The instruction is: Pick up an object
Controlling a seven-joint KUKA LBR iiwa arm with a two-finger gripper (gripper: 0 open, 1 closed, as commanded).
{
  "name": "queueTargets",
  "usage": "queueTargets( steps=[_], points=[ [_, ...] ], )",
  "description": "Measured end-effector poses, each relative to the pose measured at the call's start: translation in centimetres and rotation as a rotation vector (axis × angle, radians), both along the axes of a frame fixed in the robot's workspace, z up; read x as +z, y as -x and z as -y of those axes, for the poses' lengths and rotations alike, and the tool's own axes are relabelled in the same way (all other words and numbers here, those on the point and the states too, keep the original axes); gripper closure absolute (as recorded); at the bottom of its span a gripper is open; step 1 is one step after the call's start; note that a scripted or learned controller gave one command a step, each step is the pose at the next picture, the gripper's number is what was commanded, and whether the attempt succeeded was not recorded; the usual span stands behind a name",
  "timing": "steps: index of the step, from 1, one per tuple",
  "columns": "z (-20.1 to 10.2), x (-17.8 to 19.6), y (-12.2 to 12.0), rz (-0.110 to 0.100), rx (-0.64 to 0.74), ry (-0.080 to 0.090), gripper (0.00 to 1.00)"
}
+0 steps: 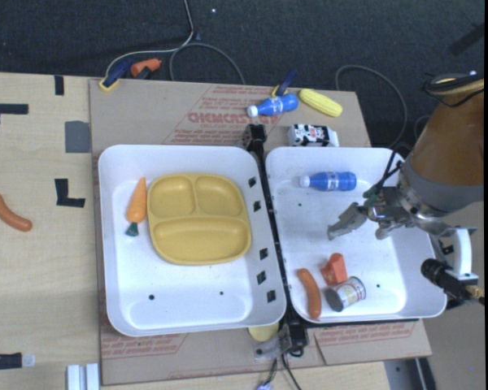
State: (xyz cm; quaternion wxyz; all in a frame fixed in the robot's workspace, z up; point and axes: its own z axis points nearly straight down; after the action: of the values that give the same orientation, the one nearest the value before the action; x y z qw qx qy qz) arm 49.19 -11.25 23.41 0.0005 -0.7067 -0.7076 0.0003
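Arm over the right bin, gripper spread and holding nothing

The gripper (362, 224) hangs at centre right of the frame above the right bin (415, 303), jaws apart; a blue bottle (330, 182) lies just above it, while a sausage (311, 292), a can (346, 293) and a small orange piece (335, 268) lie lower down; the left bin (118, 299) holds a yellow tray (198, 218) and a carrot (137, 201)

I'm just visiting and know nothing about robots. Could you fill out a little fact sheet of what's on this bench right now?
Left bin: yellow divided plastic plate; orange toy carrot beside it
Right bin: blue plastic bottle; orange-brown toy sausage; small silver can; small red-orange block
Arm: two-finger gripper over the right white bin, fingers spread, nothing between them
Behind bins: yellow toy corn
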Motion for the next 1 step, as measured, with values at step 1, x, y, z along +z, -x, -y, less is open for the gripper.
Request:
queueTargets(
  steps=[1],
  points=[
    [0.51,-13.55,0.6,-0.011,-0.002,-0.003,0.0]
  ],
)
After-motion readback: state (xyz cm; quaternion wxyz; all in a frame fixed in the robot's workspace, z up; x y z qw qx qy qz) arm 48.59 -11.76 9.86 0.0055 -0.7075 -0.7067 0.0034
